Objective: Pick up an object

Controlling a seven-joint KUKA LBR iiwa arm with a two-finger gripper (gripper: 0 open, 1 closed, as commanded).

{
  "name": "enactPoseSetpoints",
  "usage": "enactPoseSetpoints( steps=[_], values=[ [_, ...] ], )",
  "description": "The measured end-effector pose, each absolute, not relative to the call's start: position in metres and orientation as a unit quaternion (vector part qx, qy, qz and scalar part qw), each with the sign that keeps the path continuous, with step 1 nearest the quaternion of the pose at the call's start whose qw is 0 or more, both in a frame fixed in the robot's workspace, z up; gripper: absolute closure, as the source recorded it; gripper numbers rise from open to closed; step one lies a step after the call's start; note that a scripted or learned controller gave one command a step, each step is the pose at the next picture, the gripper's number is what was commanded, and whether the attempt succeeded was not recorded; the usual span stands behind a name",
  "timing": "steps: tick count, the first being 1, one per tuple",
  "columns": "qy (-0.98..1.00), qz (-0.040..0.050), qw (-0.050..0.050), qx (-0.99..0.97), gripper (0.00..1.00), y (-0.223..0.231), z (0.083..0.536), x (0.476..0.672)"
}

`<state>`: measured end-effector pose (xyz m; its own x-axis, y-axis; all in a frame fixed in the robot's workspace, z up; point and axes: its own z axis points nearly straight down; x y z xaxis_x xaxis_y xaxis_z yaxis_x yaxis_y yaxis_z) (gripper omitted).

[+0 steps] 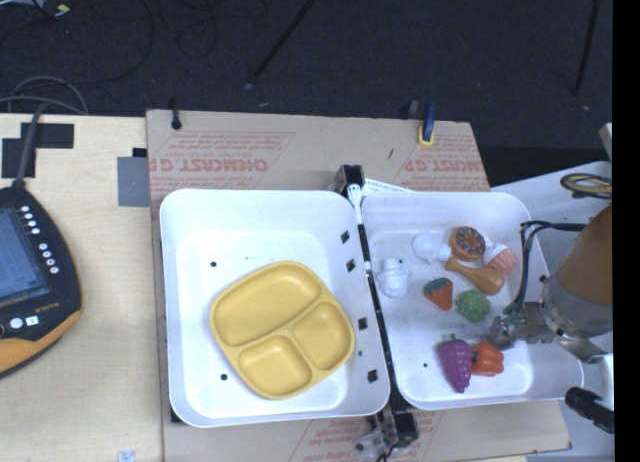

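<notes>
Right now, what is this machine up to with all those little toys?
A robot arm reaches in from the right over the right bin, which holds toy foods. Its gripper sits low beside the orange pepper and purple grapes; nothing is visibly held. The left bin holds a yellow divided tray.

Glossy yellow plastic tray [282, 329], matt cardboard [300, 155]
</notes>
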<state>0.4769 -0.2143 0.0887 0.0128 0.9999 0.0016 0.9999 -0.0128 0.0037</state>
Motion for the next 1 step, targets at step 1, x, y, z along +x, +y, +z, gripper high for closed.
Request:
enactPoseSetpoints(
  steps=[1],
  values=[
    [0.702,0.0019,0.001,0.712,1.0,-0.2143,0.0886,0.4769]
  ],
)
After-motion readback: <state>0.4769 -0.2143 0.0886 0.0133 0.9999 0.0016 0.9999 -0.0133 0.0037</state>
